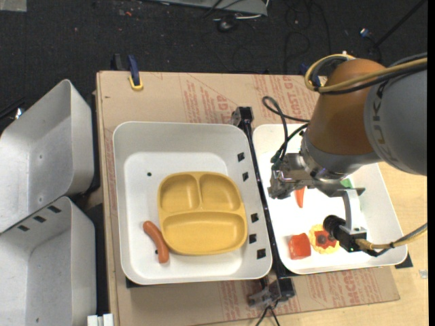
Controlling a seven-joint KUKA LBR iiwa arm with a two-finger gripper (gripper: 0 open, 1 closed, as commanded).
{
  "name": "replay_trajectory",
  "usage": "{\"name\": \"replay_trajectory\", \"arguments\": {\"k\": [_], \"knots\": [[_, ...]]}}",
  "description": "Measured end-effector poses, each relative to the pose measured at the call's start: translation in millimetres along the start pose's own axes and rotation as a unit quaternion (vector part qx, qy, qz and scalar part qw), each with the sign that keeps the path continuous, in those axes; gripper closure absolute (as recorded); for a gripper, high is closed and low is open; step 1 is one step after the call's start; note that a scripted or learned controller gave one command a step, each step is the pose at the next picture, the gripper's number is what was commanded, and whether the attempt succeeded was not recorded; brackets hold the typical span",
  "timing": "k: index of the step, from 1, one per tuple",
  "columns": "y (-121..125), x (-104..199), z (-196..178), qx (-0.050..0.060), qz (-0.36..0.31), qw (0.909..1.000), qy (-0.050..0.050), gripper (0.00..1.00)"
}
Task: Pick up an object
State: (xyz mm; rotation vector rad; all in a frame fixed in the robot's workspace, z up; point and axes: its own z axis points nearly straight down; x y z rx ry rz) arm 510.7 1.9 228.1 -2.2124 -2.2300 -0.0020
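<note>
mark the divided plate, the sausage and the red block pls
yellow divided plate (202, 231): camera view, bare floor of its wide lower compartment.
sausage (155, 240): camera view, middle of its length.
red block (300, 246): camera view, centre of its top face.

A single fixed camera looks down at a slant from above the bench (177, 87), far enough back to take in both white bins: the left bin (129, 202) whole, the right bin (387, 209) partly under the arm (367, 114), which enters from the right, with dark floor beyond.
</note>
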Motion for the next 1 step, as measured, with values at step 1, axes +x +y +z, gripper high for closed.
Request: {"name": "replay_trajectory", "arguments": {"k": [1], "knots": [[14.2,59.1,-9.3,-0.001,-0.001,1.0000,0.000,1.00]]}}
